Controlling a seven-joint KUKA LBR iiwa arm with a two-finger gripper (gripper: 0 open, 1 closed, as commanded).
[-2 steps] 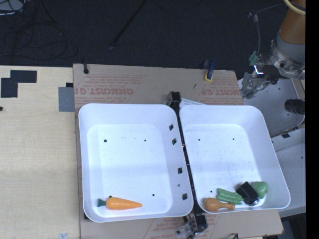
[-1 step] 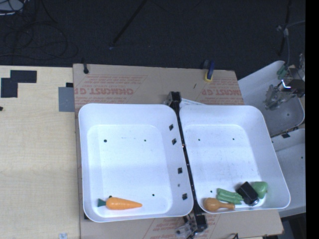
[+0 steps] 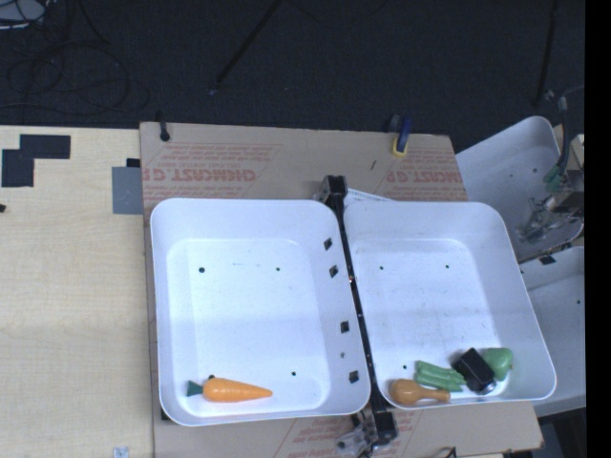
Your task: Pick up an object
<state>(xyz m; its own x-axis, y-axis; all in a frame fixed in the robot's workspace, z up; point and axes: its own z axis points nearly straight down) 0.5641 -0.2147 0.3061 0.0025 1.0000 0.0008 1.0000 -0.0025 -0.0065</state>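
1. Grey gripper (image 3: pixel 556 210) sits at the right edge, beyond the right bin (image 3: pixel 431 219); whether it is apart or together cannot be told (too blurred).
2. Right bin, front edge: tan gourd (image 3: pixel 417 392), green pod (image 3: pixel 439 376), black block (image 3: pixel 474 370) and green lump (image 3: pixel 497 360), clustered together.
3. Left bin (image 3: pixel 239 219), front-left corner: orange carrot (image 3: pixel 234 390), lying flat.

A toy carrot (image 3: pixel 236 390) lies in the left bin (image 3: pixel 172 256); several small toys cluster in the right bin's (image 3: pixel 506 246) near corner.

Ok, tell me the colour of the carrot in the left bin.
Orange with a green top; the carrot shows in the camera view.
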